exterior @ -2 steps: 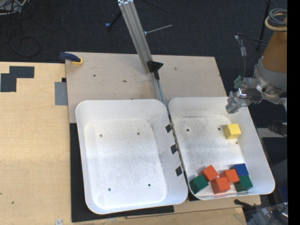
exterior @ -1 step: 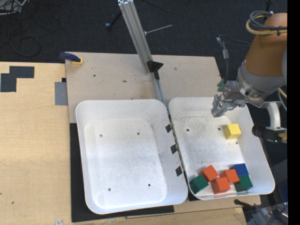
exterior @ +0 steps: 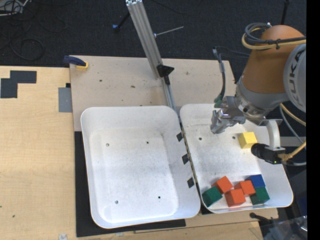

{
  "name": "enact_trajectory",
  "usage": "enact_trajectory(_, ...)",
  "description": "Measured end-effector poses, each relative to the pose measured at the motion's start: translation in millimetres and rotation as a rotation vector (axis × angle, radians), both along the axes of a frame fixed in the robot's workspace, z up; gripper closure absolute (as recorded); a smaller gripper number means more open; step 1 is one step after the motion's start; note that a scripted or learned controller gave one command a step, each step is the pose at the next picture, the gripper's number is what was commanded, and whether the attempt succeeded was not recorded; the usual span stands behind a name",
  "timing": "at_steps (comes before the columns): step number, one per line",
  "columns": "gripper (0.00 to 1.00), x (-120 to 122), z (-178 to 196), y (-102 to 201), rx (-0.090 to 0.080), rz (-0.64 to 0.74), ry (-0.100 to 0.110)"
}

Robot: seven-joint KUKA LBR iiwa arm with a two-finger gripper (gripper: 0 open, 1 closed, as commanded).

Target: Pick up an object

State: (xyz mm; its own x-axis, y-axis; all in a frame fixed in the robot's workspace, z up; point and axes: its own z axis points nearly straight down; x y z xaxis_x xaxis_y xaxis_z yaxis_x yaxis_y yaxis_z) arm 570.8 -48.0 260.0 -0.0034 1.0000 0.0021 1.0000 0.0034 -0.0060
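My gripper (exterior: 218, 127) hangs over the upper middle of the right bin (exterior: 210, 156), above bare bin floor. A yellow block (exterior: 247, 139) lies to its right, apart from it. Near the bin's front edge sits a cluster of blocks: three orange blocks (exterior: 224, 184) (exterior: 235, 197) (exterior: 247, 187), two green blocks (exterior: 212, 196) (exterior: 260, 197) and a blue block (exterior: 257, 180). Nothing shows between the fingers.
The left bin (exterior: 131, 164) stands beside the right one, with black clips (exterior: 185, 158) along the shared edge. A slanted aluminium bar (exterior: 148, 39) rises behind the bins. The arm's orange band (exterior: 275, 59) and cables fill the right side.
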Motion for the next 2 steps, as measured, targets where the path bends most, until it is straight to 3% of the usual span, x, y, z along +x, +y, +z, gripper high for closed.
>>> enact_trajectory(2,1.0,-28,-10,103,0.0,0.001,0.0)
